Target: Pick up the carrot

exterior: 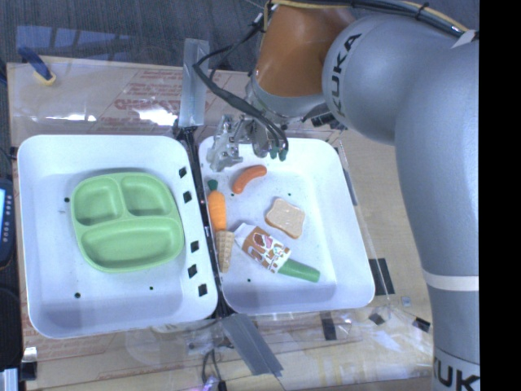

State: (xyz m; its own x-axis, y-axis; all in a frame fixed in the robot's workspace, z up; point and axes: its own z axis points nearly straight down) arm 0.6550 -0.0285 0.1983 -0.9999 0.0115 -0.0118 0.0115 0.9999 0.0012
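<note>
The carrot (216, 208) is orange with a small green top and lies lengthwise along the left wall of the right bin (342, 218). My gripper (230, 147) hangs over the far left corner of that bin, above and just beyond the carrot's green end. Its metal fingers point down and nothing shows between them. An orange sausage (248, 178) lies just right of the gripper's tips.
A toast slice (285, 217), an ice-cream cone (223, 249) and a patterned carton with a green bottle (281, 261) share the right bin. The left bin (41, 243) holds a green divided plate (126, 221). The big grey arm covers the right side.
</note>
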